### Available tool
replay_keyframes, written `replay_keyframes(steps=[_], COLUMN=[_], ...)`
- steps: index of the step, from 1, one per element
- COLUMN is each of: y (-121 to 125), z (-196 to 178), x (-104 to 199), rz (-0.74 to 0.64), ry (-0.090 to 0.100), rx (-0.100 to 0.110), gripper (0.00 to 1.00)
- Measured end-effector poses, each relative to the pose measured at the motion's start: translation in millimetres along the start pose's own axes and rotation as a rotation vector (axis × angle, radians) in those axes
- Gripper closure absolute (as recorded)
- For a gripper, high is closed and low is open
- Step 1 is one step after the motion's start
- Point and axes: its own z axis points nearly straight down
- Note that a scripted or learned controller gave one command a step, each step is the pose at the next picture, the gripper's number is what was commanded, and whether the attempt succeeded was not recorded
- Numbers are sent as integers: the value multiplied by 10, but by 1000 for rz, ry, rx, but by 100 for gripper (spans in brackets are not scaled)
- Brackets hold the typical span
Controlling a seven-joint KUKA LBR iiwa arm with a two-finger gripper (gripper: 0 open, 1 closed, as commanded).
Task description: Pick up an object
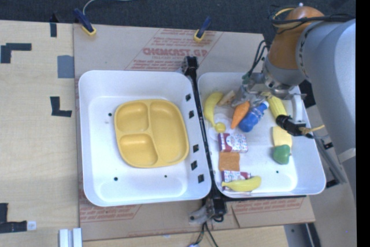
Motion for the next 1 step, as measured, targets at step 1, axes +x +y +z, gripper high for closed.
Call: replay_keyframes(steps=[1], y=[-457], z=[-1578], x=[485], rz=[1], ry=[3], rx=[3], gripper=[100])
